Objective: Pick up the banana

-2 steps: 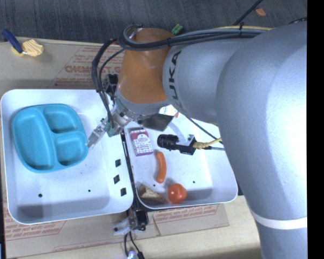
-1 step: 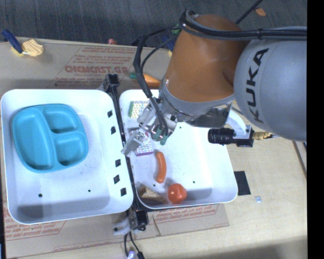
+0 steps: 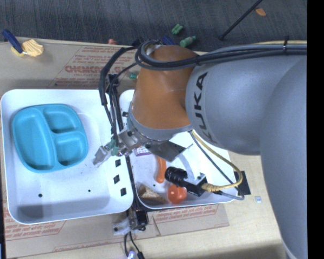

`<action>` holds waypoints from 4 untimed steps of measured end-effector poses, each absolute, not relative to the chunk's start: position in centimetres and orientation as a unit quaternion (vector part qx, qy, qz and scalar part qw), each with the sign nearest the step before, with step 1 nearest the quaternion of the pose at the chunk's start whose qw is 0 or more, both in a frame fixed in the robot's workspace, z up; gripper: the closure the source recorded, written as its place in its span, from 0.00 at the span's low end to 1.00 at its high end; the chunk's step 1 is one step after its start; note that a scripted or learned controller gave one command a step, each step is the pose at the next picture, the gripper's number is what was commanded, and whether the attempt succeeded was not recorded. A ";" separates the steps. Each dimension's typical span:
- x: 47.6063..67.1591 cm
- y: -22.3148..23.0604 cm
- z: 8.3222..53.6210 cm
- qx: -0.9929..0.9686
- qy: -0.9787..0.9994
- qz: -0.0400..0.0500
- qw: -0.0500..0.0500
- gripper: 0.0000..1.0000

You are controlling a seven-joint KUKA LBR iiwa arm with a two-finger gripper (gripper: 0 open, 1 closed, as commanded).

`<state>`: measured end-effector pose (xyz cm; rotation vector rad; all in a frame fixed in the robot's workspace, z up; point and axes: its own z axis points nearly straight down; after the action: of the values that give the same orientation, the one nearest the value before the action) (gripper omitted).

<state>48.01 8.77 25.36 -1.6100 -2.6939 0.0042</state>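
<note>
White bins [image 3: 11, 144], arm [image 3: 227, 107] crowding right bin, left bin roomy

Banana (pose, place): beyond telling

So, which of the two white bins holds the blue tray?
The left bin holds the blue tray; the right bin lies mostly under the arm.

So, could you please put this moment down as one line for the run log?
arm: grey, orange-banded arm over right white bin | tool: at the bins' divide | left white bin: blue sectioned plastic tray | banana: unidentified
</note>
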 end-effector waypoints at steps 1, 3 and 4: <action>53.2 12.4 24.7 -0.697 -0.717 0.002 0.001 0.00; 59.8 3.3 19.1 -0.777 -0.629 0.002 0.001 1.00; 58.4 -6.3 26.8 -0.611 -0.792 0.001 0.000 1.00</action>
<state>58.38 -6.32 26.76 -1.9194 -2.4872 0.0025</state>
